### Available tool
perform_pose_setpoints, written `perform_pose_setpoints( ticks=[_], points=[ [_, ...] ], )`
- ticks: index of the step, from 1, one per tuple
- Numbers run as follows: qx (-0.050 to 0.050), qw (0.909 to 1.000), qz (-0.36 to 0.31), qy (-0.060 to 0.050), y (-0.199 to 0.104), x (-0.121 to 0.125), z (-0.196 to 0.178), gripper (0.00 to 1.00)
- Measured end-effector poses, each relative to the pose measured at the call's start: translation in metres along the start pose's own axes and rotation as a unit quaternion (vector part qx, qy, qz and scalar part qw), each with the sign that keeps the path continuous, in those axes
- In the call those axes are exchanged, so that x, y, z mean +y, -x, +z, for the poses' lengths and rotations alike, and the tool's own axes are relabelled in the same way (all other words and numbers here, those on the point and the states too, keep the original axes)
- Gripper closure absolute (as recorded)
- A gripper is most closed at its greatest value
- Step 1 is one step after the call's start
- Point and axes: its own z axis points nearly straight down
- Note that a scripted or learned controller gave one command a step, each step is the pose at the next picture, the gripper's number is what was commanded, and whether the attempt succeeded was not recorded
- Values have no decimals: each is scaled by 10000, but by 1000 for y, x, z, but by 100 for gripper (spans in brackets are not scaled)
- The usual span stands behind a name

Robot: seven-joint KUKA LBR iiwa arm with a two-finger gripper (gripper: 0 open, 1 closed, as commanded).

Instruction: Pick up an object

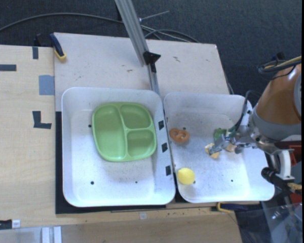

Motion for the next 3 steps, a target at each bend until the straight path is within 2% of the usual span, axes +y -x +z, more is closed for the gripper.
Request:
perform_pose_setpoints(
  ticks=[1, 2, 3],
  points=[
    [3, 10000, -1, -12, -2, 3, 63, 0],
    [2, 10000, -8, 11, -2, 4, 50, 100],
    [-11, 10000, 7, 45, 7, 3, 4, 100]
  ],
)
